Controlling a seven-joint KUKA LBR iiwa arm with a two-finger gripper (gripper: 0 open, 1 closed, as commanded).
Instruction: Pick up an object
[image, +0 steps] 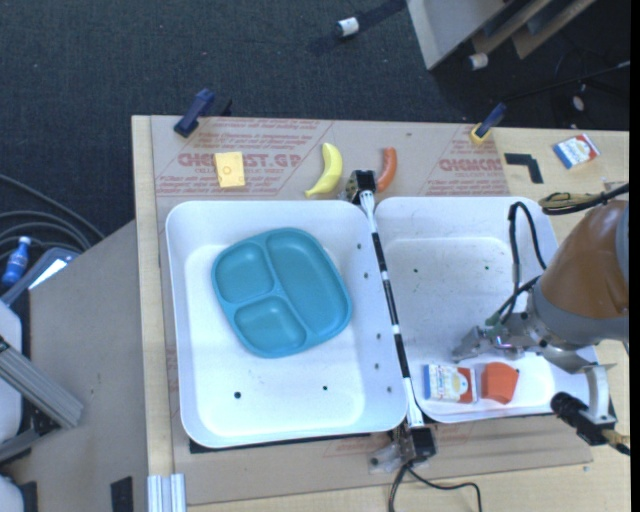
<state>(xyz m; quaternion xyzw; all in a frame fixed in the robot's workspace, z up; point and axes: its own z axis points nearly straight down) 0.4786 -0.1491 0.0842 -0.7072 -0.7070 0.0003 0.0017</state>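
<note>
In the right bin (440, 250), near its front edge, a small white carton with orange and blue print (447, 383) lies flat beside an orange-red block (500, 381). My gripper (493, 341) hangs low over the bin's front right part, just behind and above these two objects. Nothing visible is held in it. The grey arm with its orange band (592, 268) reaches in from the right and hides the bin's right side. A blue divided plate (281, 291) lies in the left bin (200, 380).
Behind the bins on the board lie a toy banana (325, 170), an orange-red toy vegetable (386, 168) and a yellow square (229, 170). Blue clamps (193, 112) grip the board's back edge. A black cable (522, 250) loops over the right bin.
</note>
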